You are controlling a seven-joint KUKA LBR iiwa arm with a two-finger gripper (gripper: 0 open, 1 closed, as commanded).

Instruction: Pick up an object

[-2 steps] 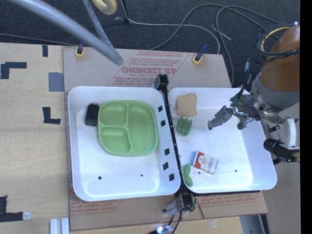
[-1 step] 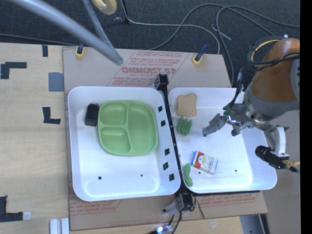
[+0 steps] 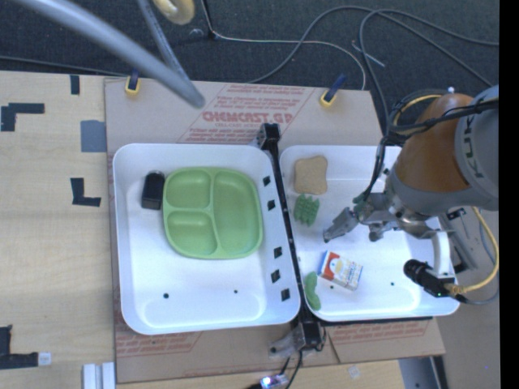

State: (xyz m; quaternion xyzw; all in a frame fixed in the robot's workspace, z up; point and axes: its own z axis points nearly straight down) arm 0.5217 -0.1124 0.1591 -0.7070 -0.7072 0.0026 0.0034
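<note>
Over right bin | my gripper hangs, fingers' spread I cannot tell | carton just below, green piece and toast beside | risk: crowded items, descent may nudge carton aside.

Cardboard sheet under both bins; loose cables beyond.

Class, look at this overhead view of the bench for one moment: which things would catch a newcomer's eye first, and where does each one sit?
The green divided plate stands out most, lying in the left bin with a small black object touching its left edge. Next comes the arm's orange band at the right, above the right bin. There the gripper hovers near a small carton, a tan slice and a green block.
</note>
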